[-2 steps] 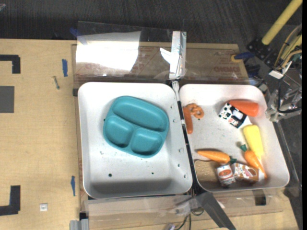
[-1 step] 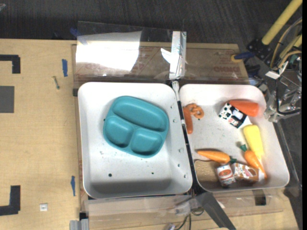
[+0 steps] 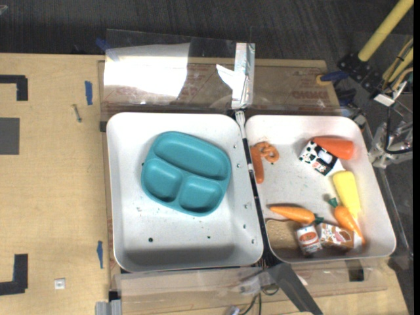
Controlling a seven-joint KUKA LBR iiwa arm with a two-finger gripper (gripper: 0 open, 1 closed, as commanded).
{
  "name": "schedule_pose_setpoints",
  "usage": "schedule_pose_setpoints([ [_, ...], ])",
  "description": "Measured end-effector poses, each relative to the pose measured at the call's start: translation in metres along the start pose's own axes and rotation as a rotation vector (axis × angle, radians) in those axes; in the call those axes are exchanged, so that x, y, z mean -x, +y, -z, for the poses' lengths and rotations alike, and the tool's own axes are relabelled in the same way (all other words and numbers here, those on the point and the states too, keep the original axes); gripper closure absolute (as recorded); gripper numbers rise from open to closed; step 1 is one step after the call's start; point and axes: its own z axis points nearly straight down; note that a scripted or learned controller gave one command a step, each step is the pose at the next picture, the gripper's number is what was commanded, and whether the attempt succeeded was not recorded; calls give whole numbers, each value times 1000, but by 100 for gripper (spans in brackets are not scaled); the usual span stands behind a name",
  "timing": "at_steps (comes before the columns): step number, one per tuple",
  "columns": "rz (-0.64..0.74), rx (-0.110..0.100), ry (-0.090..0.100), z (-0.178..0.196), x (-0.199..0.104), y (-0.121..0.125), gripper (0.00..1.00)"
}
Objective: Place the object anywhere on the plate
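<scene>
Pre-grasp step. Teal plate (image 3: pixel 187 172) bare in left bin (image 3: pixel 125 241); toys in right bin (image 3: pixel 289 126). Gripper state: cannot tell. Next: pick carrot (image 3: pixel 293 212), carry left.

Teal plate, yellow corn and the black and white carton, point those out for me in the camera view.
teal plate (image 3: pixel 186 171): camera view, on the divider ridge between its compartments.
yellow corn (image 3: pixel 347 190): camera view, on the middle of its body.
black and white carton (image 3: pixel 317 157): camera view, on its patterned face.

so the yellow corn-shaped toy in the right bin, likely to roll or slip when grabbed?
The yellow toy looks smooth and rounded, so it may roll if nudged sideways. Its tapered shape could squeeze out of the fingers. It touches a carrot, which might shift too.
</scene>
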Motion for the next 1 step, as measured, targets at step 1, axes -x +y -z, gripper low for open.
schedule_pose_setpoints([
  [1, -223, 6, 6, -13, -4, 4, 100],
])
